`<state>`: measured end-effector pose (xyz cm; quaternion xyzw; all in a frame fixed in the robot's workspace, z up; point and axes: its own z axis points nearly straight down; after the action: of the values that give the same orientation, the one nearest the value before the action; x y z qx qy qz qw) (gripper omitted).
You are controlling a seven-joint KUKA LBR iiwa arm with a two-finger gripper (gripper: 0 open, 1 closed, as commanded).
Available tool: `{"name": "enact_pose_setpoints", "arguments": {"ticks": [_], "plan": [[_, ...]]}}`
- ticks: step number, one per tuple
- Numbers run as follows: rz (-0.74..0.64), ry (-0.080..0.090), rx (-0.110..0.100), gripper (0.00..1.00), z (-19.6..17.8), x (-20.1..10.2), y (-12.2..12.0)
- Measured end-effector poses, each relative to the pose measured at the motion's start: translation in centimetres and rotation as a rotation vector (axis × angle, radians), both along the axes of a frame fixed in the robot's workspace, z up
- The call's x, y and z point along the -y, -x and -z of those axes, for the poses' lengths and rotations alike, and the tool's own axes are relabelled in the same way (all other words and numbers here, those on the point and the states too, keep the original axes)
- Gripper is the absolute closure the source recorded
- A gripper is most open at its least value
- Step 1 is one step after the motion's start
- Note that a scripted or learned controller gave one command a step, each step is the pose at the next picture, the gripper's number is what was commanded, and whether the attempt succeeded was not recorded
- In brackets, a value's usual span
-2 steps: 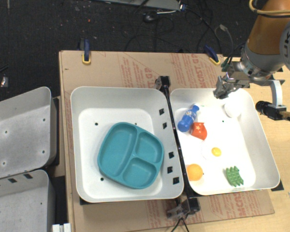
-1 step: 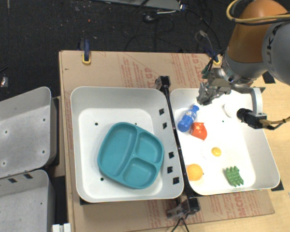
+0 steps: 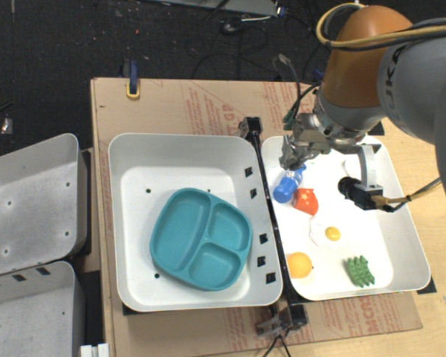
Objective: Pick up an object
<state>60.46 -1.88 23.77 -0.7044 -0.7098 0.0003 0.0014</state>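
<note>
My gripper hangs over the upper left part of the right bin, directly above a blue bottle-like object that lies tilted against the bin's left wall. Just to the right of the blue object sits a small red piece. Lower in the same bin lie a toy fried egg, an orange ball and a green ridged piece. The gripper's tips are close to the top end of the blue object; I cannot make out whether they touch it.
The left bin holds a teal divided plate. A black part attached to the arm hangs over the right bin's middle. Two white lids lie at the far left. Cables run across the dark floor behind the bench.
</note>
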Motion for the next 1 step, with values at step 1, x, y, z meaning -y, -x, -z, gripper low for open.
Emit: {"name": "enact_pose_setpoints", "arguments": {"ticks": [1], "plan": [[0.0,0.001,0.003,1.0,0.04,-4.9,-0.51]]}}
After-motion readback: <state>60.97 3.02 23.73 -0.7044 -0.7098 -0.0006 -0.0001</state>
